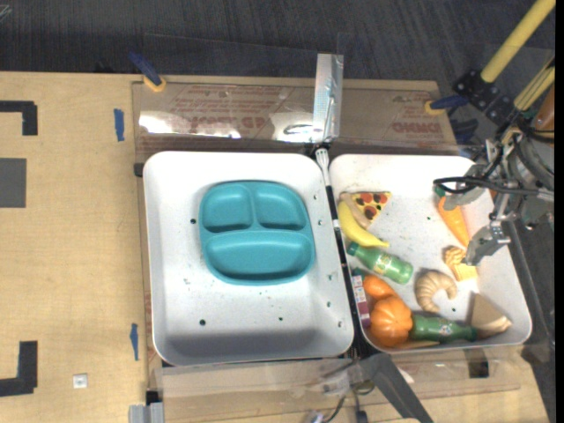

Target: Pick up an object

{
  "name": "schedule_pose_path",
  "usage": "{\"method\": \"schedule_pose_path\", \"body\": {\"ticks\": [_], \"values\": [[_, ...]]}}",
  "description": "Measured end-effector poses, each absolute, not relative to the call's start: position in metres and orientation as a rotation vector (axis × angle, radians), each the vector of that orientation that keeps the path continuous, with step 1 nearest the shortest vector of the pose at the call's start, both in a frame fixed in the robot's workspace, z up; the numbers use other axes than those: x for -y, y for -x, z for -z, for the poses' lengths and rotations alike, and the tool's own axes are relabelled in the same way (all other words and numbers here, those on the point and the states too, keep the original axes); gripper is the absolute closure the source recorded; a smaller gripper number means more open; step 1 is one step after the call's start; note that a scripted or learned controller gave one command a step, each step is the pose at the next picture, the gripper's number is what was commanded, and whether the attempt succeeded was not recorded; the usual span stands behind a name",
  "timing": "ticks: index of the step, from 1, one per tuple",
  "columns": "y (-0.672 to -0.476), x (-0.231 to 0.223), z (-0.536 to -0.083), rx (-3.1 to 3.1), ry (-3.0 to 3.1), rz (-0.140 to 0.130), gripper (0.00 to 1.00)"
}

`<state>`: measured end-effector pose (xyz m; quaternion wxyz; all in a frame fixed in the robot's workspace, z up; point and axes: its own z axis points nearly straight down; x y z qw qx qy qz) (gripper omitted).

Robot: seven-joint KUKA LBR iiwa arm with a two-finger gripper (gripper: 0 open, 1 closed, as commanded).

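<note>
You've got two white bins side by side on the tabletop (62,236). Left bin (176,307) holds a teal divided plate (256,232), sitting flat, a bit above center. Right bin (502,276) has all the pickable stuff.

Right bin contents: pizza slice (370,203) top left, banana (356,227) just below it and touching. Green bottle (381,263) lies tilted below the banana. Small orange (377,287) sits under the bottle, touching the pumpkin (391,320) near the front wall. A dark green vegetable (441,329) lies flat right of the pumpkin. Croissant (434,287) is center-right, above that vegetable. Carrot (454,223) is upright-ish along the right side. A small yellowish item (455,256) sits below the carrot; can't tell what it is. Tan wedge (487,311) in the front right corner.

Arm enters from the right. Tool (486,243) hangs over the right bin's right side, just right of the carrot and near the yellowish item. Can't tell how wide the tool is or whether it's touching anything. Nothing visible between its tips.
</note>
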<state>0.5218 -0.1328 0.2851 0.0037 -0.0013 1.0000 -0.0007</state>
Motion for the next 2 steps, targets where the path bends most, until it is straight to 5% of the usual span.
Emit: {"method": "schedule_pose_path", "body": {"ticks": [1, 2], "values": [[-0.528, 0.192, -0.128, -3.135, -0.305, -0.003, 0.0], [-0.63, 0.2, -0.09, -3.125, -0.121, 0.004, 0.0]]}}
